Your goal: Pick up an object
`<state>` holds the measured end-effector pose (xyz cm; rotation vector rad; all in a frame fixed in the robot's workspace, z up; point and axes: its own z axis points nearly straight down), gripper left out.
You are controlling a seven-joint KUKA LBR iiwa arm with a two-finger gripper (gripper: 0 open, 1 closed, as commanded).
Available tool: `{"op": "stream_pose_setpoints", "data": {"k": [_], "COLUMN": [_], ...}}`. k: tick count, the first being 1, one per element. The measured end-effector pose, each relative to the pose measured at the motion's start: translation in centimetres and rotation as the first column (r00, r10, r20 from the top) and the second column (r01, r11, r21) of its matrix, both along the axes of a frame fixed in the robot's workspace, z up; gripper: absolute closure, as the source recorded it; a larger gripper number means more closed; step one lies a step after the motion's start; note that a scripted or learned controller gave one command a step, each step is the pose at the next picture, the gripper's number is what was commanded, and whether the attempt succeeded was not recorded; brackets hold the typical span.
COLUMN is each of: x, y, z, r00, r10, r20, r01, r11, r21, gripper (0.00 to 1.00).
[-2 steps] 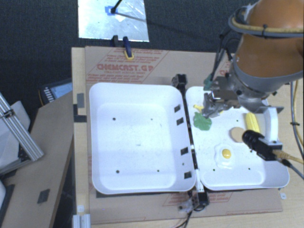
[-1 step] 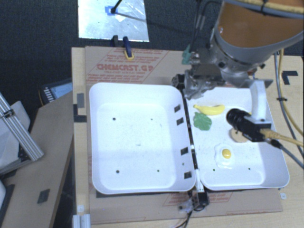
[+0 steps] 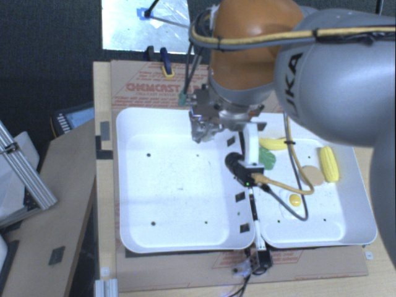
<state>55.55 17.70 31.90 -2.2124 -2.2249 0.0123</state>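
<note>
Two shallow white bins sit side by side on a cardboard sheet [image 3: 154, 82] printed with red lettering. The left bin [image 3: 173, 184] shows bare white floor marked by a few small dark dots. The right bin [image 3: 346, 228] holds the loose things: one corn cob [image 3: 328, 163] lying lengthwise near the far right, one tan disc [image 3: 313, 176] touching its lower left side, one small yellow piece [image 3: 295, 199] nearer the front, one green piece [image 3: 267, 159] close to the divider, and one yellow piece [image 3: 272, 144] just behind the green one, partly hidden by the arm's hardware. That makes five things in the right bin. A yellowish cable [image 3: 291, 166] and a thin dark wire loop down over that bin, crossing in front of the disc and the small yellow piece. Two clamps [image 3: 164, 60] (one dark, one with a yellow tip) grip the cardboard's far edge, and a shiny sheet [image 3: 143, 14] lies behind them. The arm [image 3: 334, 73] reaches in from the right, its orange band [image 3: 253, 20] bulking over the far middle of the bench and covering the back part of the right bin. The gripper [image 3: 202, 127] points down over the far right corner of the left bin, near the divider; whether it is open or closed cannot be told, and nothing can be seen in it.
</note>
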Motion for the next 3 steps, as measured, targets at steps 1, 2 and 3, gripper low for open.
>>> {"op": "stream_pose_setpoints", "data": {"k": [1,2,3], "x": [4.2,-0.3,0.8], "y": [6.0,5.8,5.7], "z": [4.7,11.6,2.9], "r00": [1.000,1.000,1.000], "r10": [0.001,0.000,-0.005], "r20": [0.015,0.012,0.004], "r01": [-0.001,0.000,0.005], "r11": [1.000,1.000,1.000], "r21": [0.006,0.005,0.001], "gripper": [1.00,1.00,1.00]}}
